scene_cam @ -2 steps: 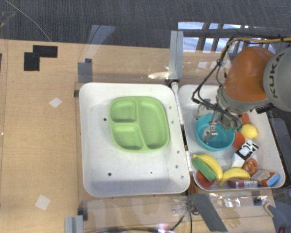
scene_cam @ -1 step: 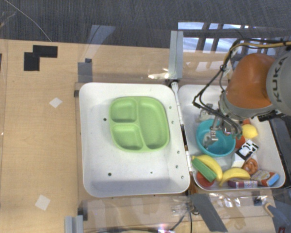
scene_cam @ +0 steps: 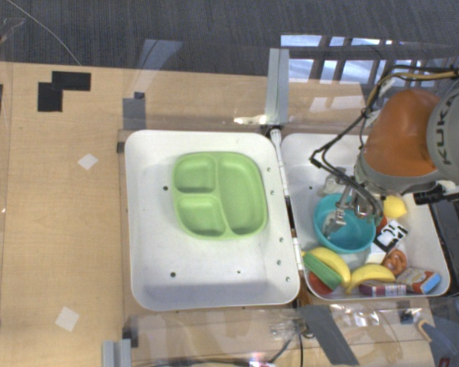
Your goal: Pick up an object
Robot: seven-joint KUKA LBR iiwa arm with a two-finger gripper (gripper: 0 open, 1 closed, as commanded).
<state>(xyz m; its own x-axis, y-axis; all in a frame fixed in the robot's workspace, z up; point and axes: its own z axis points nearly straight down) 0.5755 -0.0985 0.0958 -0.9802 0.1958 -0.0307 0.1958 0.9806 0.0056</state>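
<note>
Blue bowl point(scene_cam: 344, 226): your likeliest target; it sits directly under the gripper point(scene_cam: 346, 219), in the right bin point(scene_cam: 306, 167).
Gripper: you see it hanging over the bowl's inside, toward its left rim; whether it is spread or closed you cannot tell.
Grasp: nothing visibly held.
Key relation: bowl lies straight below, so your coming move is probably a descent.
Banana point(scene_cam: 372, 274): just below-right of the gripper, lying left to right.
Green tray point(scene_cam: 217, 194): well left, in the other bin point(scene_cam: 153, 266).
</note>
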